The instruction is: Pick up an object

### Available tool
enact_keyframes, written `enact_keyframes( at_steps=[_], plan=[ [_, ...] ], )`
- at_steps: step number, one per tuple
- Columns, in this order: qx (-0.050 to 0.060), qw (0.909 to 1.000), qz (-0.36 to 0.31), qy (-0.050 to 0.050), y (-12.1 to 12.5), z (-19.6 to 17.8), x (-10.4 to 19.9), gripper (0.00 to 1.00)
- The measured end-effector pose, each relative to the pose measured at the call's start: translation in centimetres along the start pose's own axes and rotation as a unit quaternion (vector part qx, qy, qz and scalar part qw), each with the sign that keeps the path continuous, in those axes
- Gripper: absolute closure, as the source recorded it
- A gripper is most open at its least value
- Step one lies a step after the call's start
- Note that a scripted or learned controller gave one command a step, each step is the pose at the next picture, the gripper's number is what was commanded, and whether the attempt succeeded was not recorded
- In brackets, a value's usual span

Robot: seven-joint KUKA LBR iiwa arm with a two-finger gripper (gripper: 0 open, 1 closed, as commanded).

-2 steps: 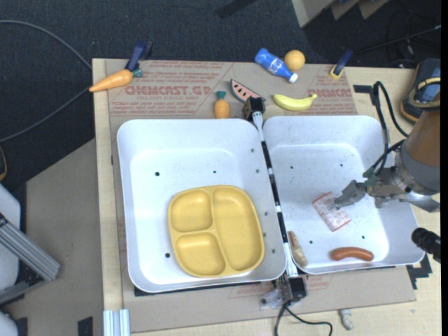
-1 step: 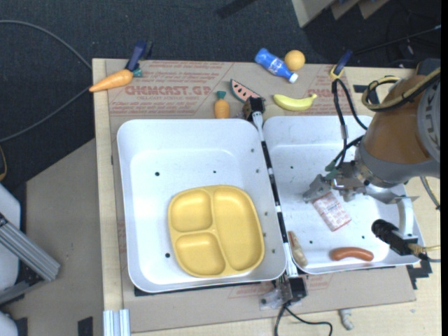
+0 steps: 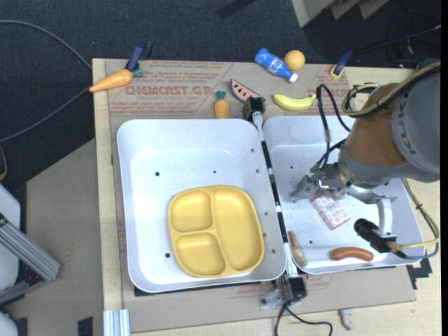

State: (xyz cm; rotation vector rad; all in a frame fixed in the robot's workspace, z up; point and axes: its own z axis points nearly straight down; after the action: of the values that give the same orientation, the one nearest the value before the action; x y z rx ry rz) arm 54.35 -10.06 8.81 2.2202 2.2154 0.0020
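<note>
A toy hot dog (image 3: 352, 254) lies at the near edge of the right bin (image 3: 301, 138). Just past it, a small red and white packet (image 3: 330, 211) lies flat, right under the gripper (image 3: 323, 185). I cannot tell how the gripper is set. A yellow tray (image 3: 215, 229) sits in the left bin (image 3: 140, 159).

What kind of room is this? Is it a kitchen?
Probably not a kitchen but a robot lab. A robot arm reaches over two white bins on a bench, the food, like the banana, looks like toys, and cables trail over the carpet.
</note>
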Motion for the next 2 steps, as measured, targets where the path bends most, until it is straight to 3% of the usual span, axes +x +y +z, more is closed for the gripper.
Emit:
enact_keyframes(
  at_steps=[1,2],
  plan=[
    [0.001,1.0000,-0.002,0.001,7.2,-5.3,-2.7,0.00],
    [0.003,1.0000,-0.001,0.001,1.2,-4.3,-2.8,0.00]
  ],
)
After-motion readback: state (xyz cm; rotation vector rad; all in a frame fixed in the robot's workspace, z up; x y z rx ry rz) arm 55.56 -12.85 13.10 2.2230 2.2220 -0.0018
